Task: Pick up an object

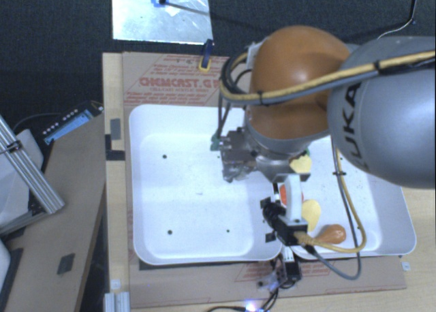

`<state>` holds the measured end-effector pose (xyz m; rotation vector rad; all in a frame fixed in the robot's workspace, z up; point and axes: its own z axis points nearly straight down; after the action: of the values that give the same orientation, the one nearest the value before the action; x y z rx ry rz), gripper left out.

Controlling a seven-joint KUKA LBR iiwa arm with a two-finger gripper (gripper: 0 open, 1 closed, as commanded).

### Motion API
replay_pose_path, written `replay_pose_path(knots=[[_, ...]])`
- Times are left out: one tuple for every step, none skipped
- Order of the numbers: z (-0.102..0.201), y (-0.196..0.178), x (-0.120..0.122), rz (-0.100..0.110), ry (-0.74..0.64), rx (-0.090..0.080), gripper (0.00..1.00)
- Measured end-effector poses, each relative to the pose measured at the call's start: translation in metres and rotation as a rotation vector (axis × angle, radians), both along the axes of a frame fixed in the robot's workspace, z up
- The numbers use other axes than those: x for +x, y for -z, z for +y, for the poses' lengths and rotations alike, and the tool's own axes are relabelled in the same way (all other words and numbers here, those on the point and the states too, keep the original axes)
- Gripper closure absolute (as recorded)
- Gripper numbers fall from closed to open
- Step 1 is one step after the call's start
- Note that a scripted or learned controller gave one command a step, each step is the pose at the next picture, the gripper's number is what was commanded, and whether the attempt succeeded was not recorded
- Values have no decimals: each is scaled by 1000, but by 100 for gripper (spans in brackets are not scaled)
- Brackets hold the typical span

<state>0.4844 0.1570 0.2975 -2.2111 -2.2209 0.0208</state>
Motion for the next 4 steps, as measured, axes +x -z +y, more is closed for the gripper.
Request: replay_pose_path(knots=[[14, 57, 27, -12, 4, 4, 100], [56, 115, 3, -8, -2, 4, 100], [51, 0, 4, -27, 0, 10, 100], [64, -154, 36, -34, -1, 12, 100]])
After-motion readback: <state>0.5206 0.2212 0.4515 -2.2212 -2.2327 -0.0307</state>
